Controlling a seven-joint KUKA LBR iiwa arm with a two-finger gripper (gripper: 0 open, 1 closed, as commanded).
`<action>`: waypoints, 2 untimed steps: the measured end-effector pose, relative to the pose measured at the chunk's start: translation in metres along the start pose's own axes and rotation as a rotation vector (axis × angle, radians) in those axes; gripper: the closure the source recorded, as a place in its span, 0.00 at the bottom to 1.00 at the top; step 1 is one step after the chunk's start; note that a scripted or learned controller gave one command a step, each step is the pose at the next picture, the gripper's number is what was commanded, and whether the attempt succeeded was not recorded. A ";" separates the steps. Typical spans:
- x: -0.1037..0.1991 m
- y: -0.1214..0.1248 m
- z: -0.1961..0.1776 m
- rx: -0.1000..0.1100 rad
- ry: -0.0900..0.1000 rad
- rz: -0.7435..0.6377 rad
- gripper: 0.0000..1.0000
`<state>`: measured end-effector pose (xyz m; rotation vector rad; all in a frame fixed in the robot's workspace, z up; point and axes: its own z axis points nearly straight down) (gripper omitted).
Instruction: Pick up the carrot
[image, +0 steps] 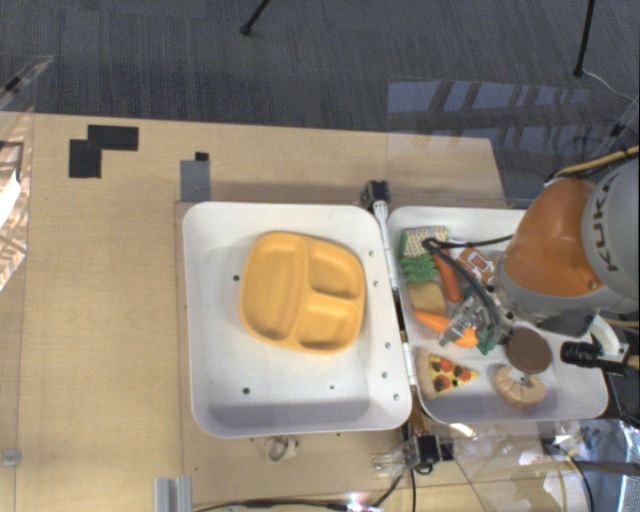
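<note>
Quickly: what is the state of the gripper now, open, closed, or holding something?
Gripper: cannot be told. It is low in the right bin, close to the carrot.

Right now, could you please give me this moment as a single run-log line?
gripper: low in right bin, over carrot | grasp: unconfirmed | nearby: pizza slice | yellow divided plate: left bin
</note>
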<state>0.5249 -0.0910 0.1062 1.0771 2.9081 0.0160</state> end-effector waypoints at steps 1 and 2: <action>0.024 -0.017 0.013 0.009 0.008 0.136 1.00; 0.067 0.030 -0.082 0.023 0.023 0.509 1.00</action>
